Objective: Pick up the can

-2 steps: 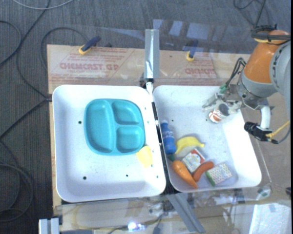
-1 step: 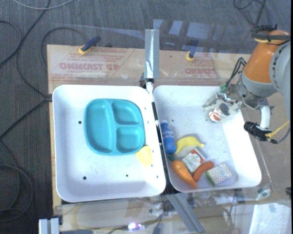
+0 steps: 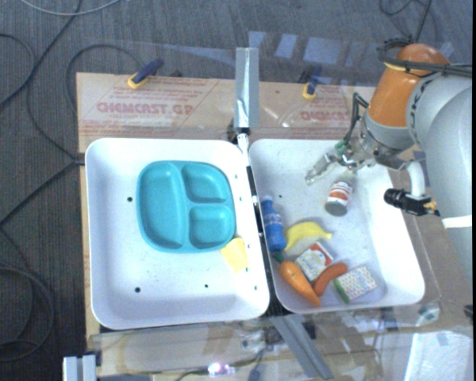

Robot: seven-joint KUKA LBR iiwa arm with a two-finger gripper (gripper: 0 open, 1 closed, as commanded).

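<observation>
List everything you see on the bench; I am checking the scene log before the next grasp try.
left bin: 1, white, left side of bench
right bin: 1, white, right side of bench
divided tray: 1, teal, in left bin
yellow block: 1, yellow, left bin, beside tray's lower right corner
can: 1, white with red label, on its side, upper part of right bin
bottle: 1, blue, right bin's left wall
banana: 1, yellow, right bin centre
carrot: 1, orange, lower right bin
sausage: 1, red
small boxes: 2, printed, lower right bin
clamps: 2, yellow and blue, far bench edge
gripper: 1, metal, above can's upper left, apart from it
</observation>
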